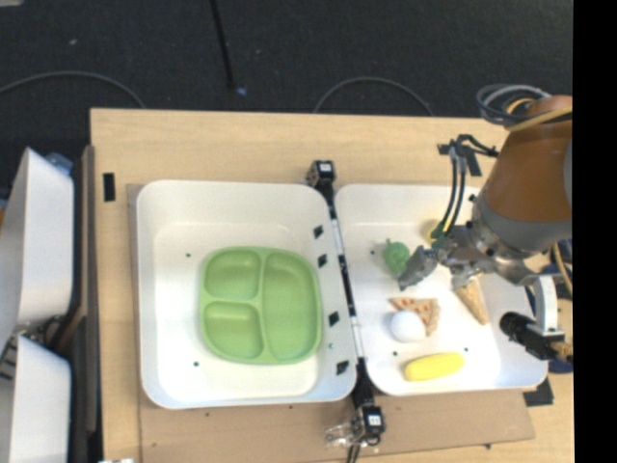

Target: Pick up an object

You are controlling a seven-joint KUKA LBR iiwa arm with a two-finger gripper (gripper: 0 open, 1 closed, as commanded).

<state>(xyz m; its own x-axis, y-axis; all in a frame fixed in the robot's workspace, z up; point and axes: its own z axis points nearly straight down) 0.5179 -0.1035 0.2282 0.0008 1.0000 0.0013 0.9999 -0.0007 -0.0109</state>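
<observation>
From the overhead camera, two shallow white bins sat side by side on a light wooden bench (231,143). The left bin (164,220) held a green divided plate (260,304) with three compartments, lying flat near the bin's middle.

The right bin (386,205) held the loose items. A small green object (395,255), too blurred to name, lay toward the bin's left side. Below it a tan wedge resembling a pizza slice (418,308) touched a white ball (406,327), and a yellow banana-like piece (433,366) lay nearer the bin's front edge. A second tan wedge (472,300) lay to the right, just under the arm's wrist.

The arm (530,177) reached in from the right, its orange band above the grey wrist. The gripper (424,263) pointed leftward over the right bin, its tip just beside the green object. Whether its jaws were spread or pressed together could not be made out, nor whether the tip touched the green object.
</observation>
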